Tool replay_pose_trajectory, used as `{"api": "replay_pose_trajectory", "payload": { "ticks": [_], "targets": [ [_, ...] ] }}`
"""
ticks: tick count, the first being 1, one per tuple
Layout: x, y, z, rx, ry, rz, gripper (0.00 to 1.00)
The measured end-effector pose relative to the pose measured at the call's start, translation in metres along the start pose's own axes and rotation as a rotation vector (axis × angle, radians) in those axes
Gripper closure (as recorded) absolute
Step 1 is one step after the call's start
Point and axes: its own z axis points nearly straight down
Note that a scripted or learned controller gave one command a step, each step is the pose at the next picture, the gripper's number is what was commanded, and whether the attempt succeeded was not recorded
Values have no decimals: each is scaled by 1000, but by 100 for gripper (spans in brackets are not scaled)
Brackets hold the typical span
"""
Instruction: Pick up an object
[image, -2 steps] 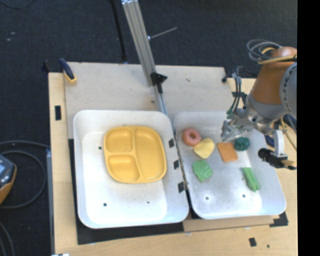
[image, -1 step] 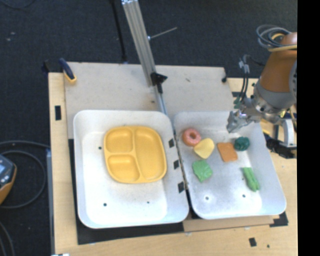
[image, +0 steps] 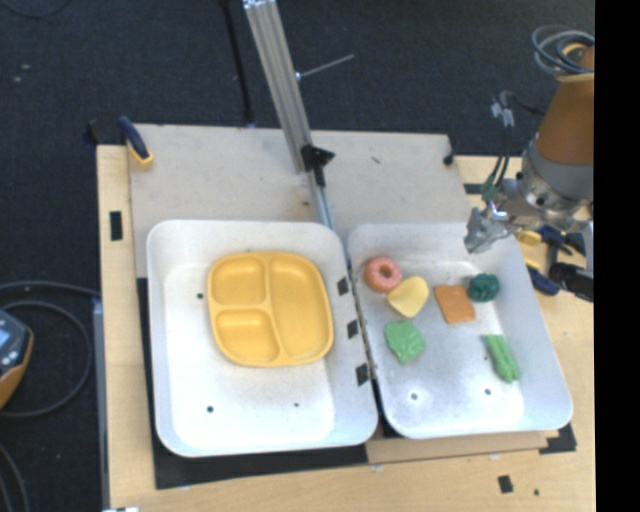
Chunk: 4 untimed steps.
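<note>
The right bin (image: 450, 410) holds several small toy foods: a pink donut (image: 382, 273), a yellow piece (image: 409, 297), an orange block (image: 455, 304), a dark green lump (image: 484, 288), a light green leafy piece (image: 405, 342) and a green stick (image: 502, 358). My gripper (image: 484, 233) hangs over the bin's far right corner, above and a little behind the dark green lump. Nothing shows between its fingers.
The left bin (image: 180, 400) holds a yellow divided plate (image: 270, 307). A metal pole (image: 283, 85) rises from behind the bins, with a black clamp (image: 317, 158) at its base. Cables and blue clips (image: 545, 280) lie off the bench's right side.
</note>
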Motion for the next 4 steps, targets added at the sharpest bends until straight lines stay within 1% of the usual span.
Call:
{"api": "replay_pose_trajectory", "payload": {
  "ticks": [1, 2, 4],
  "targets": [
    [45, -10, 8, 5, 2, -3, 100],
    [92, -12, 16, 5, 2, -3, 100],
    [198, -24, 27, 5, 3, -4, 100]
  ]
}}
